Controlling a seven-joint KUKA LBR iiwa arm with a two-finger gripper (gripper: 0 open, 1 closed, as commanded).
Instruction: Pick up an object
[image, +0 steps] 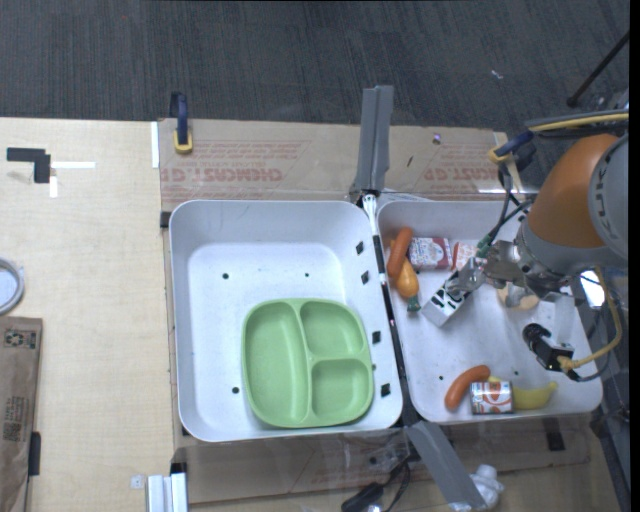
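Two bins sit on the bench, and in the right bin (430, 395), toward nine o'clock of the wrist, the jaws (470, 276) seem clenched on a small carton (446, 298), a corner hold that could slip as it lifts

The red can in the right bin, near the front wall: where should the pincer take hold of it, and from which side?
Probably across the middle of its round body, coming from straight above. The red can lies on its side, with a sausage close on its left and a banana on its right, so the fingers would best close front to back, though the bin wall in front leaves little room.
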